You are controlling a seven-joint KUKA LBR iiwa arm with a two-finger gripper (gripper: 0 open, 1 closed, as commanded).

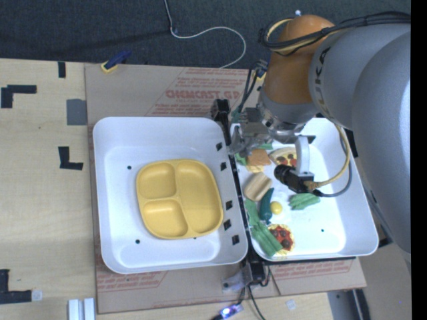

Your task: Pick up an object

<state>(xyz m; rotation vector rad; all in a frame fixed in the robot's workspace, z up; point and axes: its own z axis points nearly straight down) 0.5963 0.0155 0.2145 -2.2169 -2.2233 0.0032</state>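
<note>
Where bins meet, yellow divided plate [179, 199] (left bin [113, 145]), toy food [270, 212] right.

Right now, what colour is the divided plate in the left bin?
Yellow; the divided plate shows best in the camera view.

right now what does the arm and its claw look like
The arm is thick, rounded and grey, with a glossy orange band above the wrist. Black cables loop around the orange part, and a yellowish cable curves down its side. The claw is a small assembly of grey metal and black parts.
</note>
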